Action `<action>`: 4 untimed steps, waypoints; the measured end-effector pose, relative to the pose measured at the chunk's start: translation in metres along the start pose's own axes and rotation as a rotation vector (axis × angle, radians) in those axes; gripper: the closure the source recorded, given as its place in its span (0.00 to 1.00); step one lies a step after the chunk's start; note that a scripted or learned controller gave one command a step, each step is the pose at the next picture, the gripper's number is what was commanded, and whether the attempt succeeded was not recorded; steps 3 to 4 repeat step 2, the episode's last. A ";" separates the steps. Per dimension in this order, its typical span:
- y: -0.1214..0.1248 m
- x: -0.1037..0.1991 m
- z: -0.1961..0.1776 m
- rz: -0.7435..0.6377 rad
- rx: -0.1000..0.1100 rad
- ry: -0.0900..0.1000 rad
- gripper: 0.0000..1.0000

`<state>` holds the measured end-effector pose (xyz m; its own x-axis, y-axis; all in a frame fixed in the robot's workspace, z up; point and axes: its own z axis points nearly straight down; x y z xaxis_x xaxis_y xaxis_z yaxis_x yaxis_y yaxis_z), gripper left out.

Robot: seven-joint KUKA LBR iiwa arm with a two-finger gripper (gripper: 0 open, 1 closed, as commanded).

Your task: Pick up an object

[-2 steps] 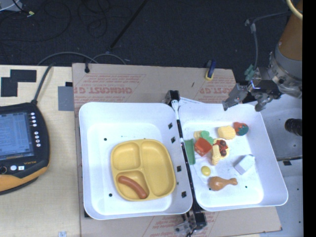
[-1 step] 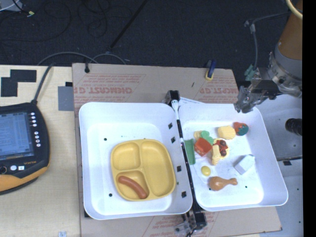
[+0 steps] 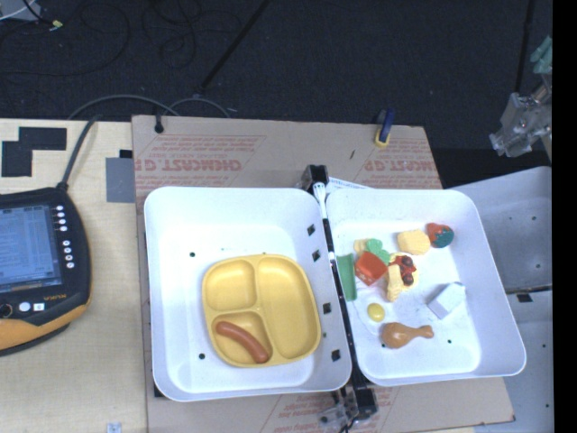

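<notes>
Hovering outside the bins, the gripper (image 3: 519, 126) is blurred, so I cannot tell whether it is spread or closed. The toy foods lie below and left of it in the right bin (image 3: 491, 350): a drumstick (image 3: 406, 334), a grey block (image 3: 444, 299) and a yellow block (image 3: 414, 242). Farther left, a sausage (image 3: 242, 339) rests on the yellow plate (image 3: 287, 282).

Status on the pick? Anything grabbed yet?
Done: nothing lifted that I can see. The brown toy drumstick, grey block and red toy piece all lie in the right white bin. In hand: the gripper sits at the upper right, outside the bins. Left: descend, grasp, lift.
</notes>
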<state>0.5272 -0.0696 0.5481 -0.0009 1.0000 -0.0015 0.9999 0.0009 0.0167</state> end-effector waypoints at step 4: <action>-0.052 0.052 0.149 -0.008 0.027 0.004 1.00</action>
